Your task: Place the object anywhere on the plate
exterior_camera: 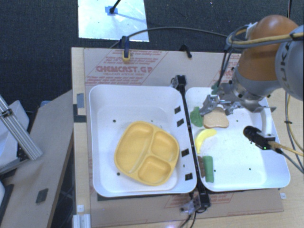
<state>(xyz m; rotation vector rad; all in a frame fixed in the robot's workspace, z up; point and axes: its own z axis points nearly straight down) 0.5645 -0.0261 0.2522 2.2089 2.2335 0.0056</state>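
A flat tan bread-slice-shaped toy (216, 120) lies in the right shallow white bin (247, 172), directly beneath the metal two-finger claw (219, 106), whose fingers look spread above it without pinching it. Just left of the claw rests a small green leaf-shaped piece (196, 116); below it lie a yellow banana-shaped toy (204, 137) and, farther down, a green rectangular block (208, 168). Well left of the claw, the yellow three-compartment plastic plate (146, 152) sits in the left white bin (107, 103) on the worktop (52, 127).

Your view: gripper (219, 107) low over tan bread slice (215, 121), right bin (247, 175); yellow plate (146, 152) in left bin (123, 99).
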